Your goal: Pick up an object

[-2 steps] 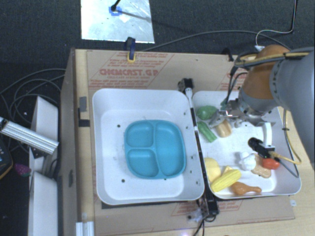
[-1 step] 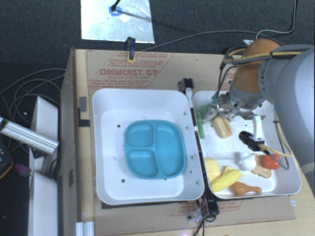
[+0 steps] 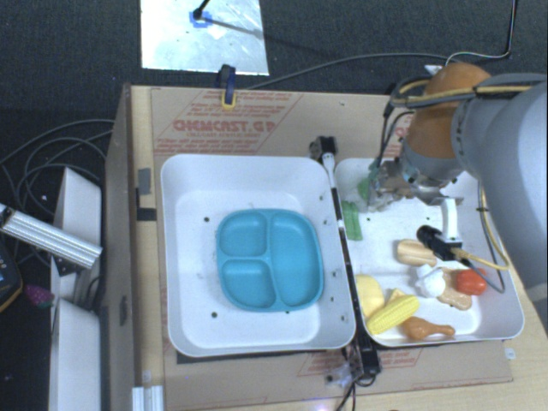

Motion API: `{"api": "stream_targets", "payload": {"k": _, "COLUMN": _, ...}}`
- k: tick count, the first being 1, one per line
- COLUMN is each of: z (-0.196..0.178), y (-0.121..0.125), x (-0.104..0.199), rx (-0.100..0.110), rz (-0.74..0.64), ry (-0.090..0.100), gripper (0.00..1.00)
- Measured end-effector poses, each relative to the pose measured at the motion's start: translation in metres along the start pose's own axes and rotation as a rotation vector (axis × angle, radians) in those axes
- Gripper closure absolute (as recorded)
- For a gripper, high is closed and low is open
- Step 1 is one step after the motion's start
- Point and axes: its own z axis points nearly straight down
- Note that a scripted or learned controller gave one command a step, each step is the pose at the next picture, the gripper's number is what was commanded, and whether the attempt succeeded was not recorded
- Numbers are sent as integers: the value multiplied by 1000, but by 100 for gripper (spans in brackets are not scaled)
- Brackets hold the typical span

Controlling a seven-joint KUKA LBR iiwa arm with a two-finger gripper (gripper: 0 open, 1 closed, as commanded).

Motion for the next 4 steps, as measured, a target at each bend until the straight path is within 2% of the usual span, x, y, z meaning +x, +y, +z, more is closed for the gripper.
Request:
{"api": "stream_targets", "payload": {"k": 1, "z": -36, "y": -40, "x": -29, "rx": 0, "rz": 4, "ry": 0, "gripper": 100}}
{"api": "stream_targets", "payload": {"k": 2, "z": -36, "y": -40, "x": -28, "rx": 0, "rz": 4, "ry": 1, "gripper": 0}}
{"api": "stream_targets", "payload": {"k": 3, "z": 11, "y": -77, "x": -69, "rx": 1, "rz": 5, "ry": 0, "gripper": 0}}
{"api": "stream_targets", "payload": {"k": 4, "z": 0, "y": -76, "x": -69, "rx": -2, "rz": 3, "ry": 0, "gripper": 100}}
